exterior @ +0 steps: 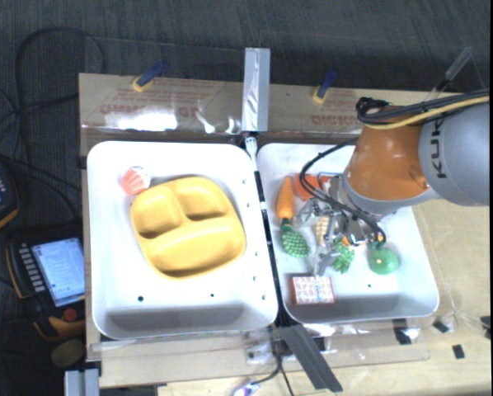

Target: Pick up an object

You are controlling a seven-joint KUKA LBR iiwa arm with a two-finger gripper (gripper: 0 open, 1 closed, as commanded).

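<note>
My gripper (333,239) hangs low over the middle of the right bin (411,295), under the orange wrist band. Small toys lie around it: an orange carrot (285,198) to its left, a green textured piece (293,242) at its lower left, a leafy green piece (343,259) right beneath it, and a green apple (383,260) to its right. A red and white patterned block (312,289) lies nearer the front wall. The wrist and cables hide the fingertips, and I cannot see anything held between them.
The left bin (106,304) holds a yellow divided plate (188,224) and a small pink and white toy (134,179) at its back left. A silver bar (255,89) stands behind the wall between the bins. Devices and cables lie left of the bench.
</note>
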